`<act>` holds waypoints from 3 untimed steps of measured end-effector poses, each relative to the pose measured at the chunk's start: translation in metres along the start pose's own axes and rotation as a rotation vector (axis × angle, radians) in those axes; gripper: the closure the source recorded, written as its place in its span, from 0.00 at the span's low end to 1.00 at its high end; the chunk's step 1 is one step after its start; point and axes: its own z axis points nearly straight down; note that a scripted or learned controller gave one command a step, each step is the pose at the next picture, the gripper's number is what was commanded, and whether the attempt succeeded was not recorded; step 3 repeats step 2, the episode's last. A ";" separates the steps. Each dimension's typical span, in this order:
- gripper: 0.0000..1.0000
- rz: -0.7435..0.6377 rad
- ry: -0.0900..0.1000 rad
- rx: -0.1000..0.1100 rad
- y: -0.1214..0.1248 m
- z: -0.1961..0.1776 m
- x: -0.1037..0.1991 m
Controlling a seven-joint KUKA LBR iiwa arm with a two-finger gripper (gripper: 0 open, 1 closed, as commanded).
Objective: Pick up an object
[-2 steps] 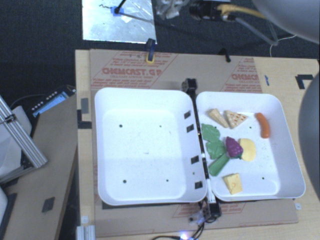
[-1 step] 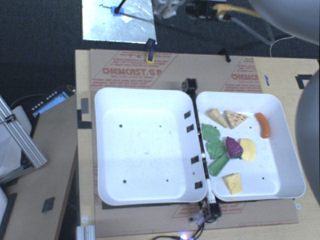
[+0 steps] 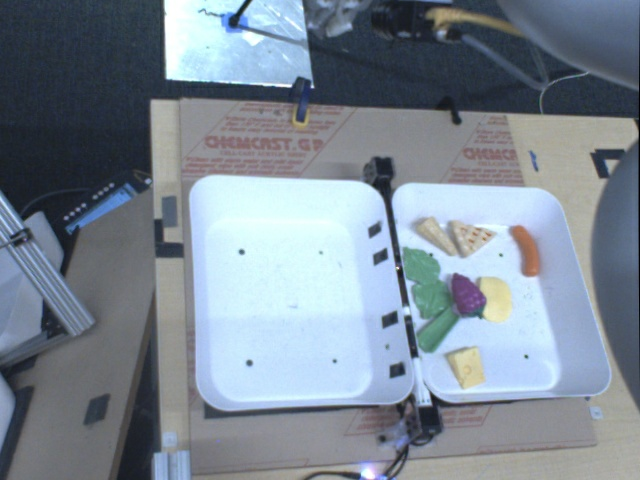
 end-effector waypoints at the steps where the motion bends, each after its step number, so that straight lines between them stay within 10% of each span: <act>1: 1.00 0.011 -0.002 0.001 0.000 0.000 -0.088; 2: 1.00 -0.006 0.003 0.000 -0.001 0.001 -0.005; 3: 1.00 -0.006 0.003 0.000 -0.001 0.001 -0.005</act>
